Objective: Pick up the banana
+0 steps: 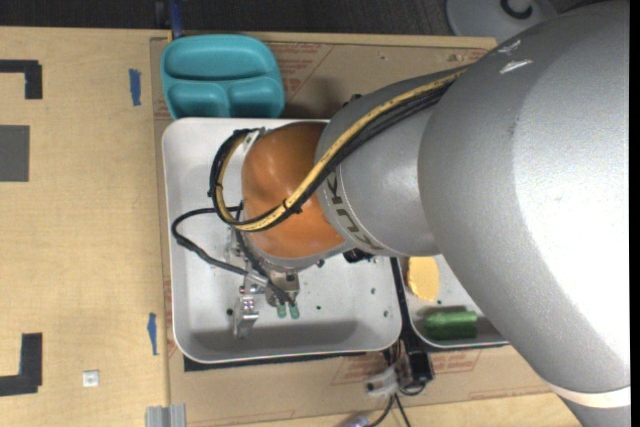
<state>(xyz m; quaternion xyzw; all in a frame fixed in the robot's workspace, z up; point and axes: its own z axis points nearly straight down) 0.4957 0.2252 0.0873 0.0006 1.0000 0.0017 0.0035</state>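
Observation:
The banana (pixel 424 277) shows as a yellow patch in the right bin (pixel 480 343), just past the divider, with most of it hidden under the grey arm. My gripper (pixel 263 309) hangs below the orange wrist band (pixel 285 190) over the front part of the left bin (pixel 190 215). It is well to the left of the banana. Its fingers (pixel 243 308) stand open above the white bin floor, and nothing is between them.
A green cylinder-like object (pixel 450 322) lies in the right bin in front of the banana. A teal moulded container (pixel 222 77) sits on the bench behind the left bin. The arm's big grey body covers most of the right bin. Black cables (pixel 200 240) loop beside the wrist.

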